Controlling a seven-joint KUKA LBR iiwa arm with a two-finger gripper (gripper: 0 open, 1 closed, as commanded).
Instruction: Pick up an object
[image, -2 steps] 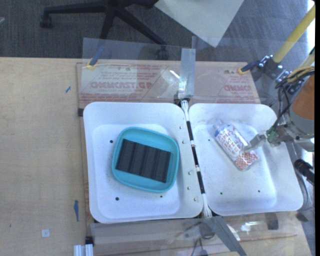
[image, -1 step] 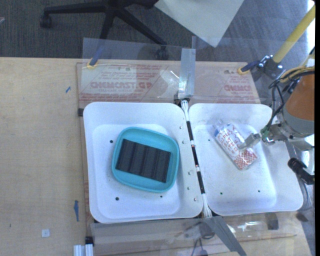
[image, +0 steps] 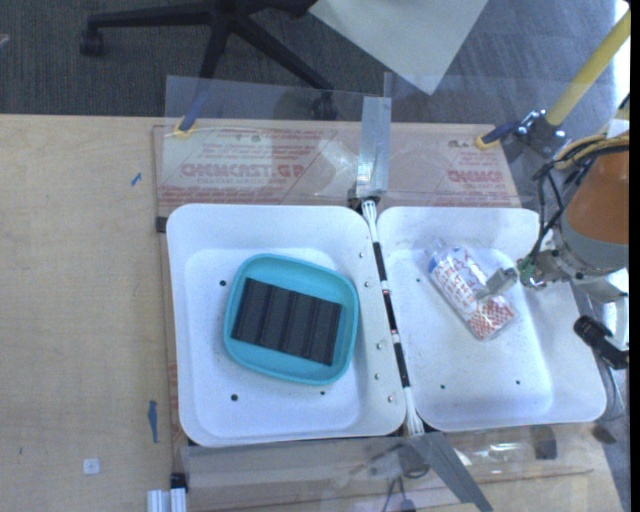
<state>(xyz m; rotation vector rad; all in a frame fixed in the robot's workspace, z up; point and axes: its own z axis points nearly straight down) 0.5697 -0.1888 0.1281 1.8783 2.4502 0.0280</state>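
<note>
A clear packet with a red and white pattern (image: 466, 290) lies tilted in the upper middle of the right bin (image: 500, 385). My gripper (image: 503, 279) reaches in from the right and sits at the packet's right side, low over it. The arm's orange band (image: 600, 205) shows at the right edge. Nothing is lifted; the packet rests on the bin floor. A teal tray with a dark ribbed insert (image: 290, 318) lies in the middle of the left bin (image: 195, 300).
A ridge (image: 388, 320) divides the two bins. Clear plastic sheets (image: 260, 170) lie on the bench behind the bins, with an upright metal post (image: 374, 150) between them. Bare wooden bench spreads to the left.
</note>
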